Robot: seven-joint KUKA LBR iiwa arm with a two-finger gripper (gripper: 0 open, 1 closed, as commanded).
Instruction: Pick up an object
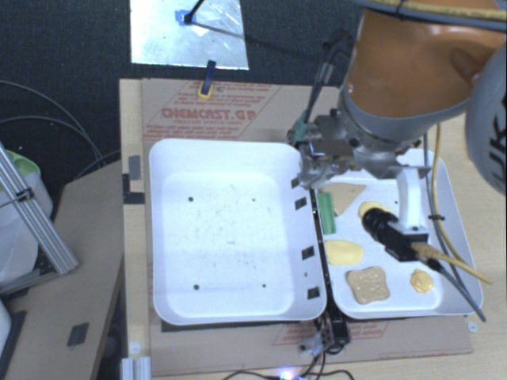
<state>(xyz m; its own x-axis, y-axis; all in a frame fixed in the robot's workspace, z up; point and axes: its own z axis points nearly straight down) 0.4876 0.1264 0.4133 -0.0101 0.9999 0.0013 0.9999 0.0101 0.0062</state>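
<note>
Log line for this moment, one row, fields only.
arm: over right bin | gripper: near green block, grasp unconfirmed | right bin: yellow pieces, tan waffle | left bin: nothing placed

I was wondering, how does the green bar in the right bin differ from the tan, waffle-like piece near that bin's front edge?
The green bar is long, narrow and green; the tan piece is squarish, lobed and speckled beige. The green bar lies along the bin's left wall, near the arm; the tan piece sits toward the front. Both lie flat in the right bin.
</note>
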